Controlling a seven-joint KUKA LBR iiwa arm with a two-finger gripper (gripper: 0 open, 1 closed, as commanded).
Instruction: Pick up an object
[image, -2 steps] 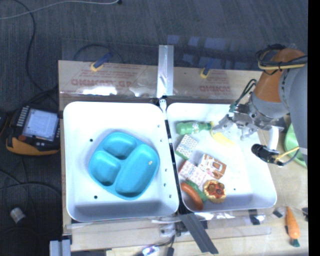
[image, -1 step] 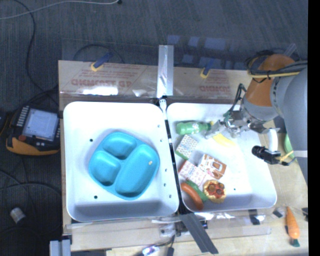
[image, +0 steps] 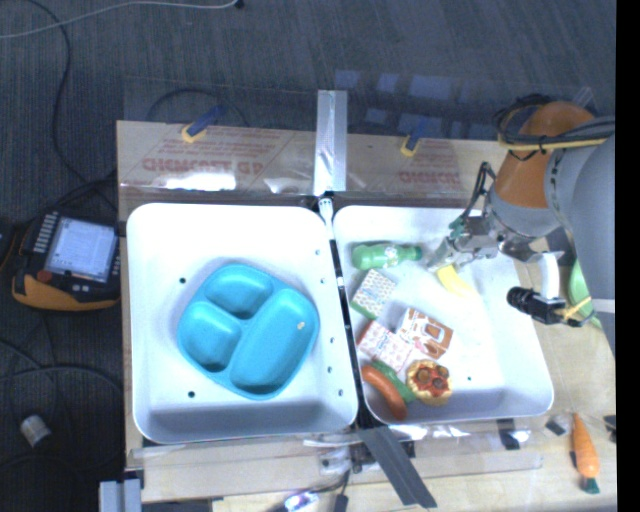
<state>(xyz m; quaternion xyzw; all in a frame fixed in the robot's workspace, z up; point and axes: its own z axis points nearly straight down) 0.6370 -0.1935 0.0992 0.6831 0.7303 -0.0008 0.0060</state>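
Note:
My gripper (image: 462, 244) hangs low over the far right part of the right bin (image: 520, 385), with the grey arm and its orange band (image: 535, 150) coming in from the right. A small yellow object (image: 452, 278) lies just below the gripper, and a green bottle (image: 385, 255) lies on its side just to its left. Nearer the front are a checkered packet (image: 373, 292), two small printed cartons (image: 424, 333) (image: 382, 345), a toy hot dog (image: 384, 388) and a toy pizza (image: 428, 381).
A blue divided plate (image: 248, 328) sits in the left bin (image: 160, 240). A handheld pendant (image: 68, 258) lies left of the bench. An orange tool (image: 585, 455) rests on the bench at the lower right. A metal strip (image: 331, 140) rises behind the bins.

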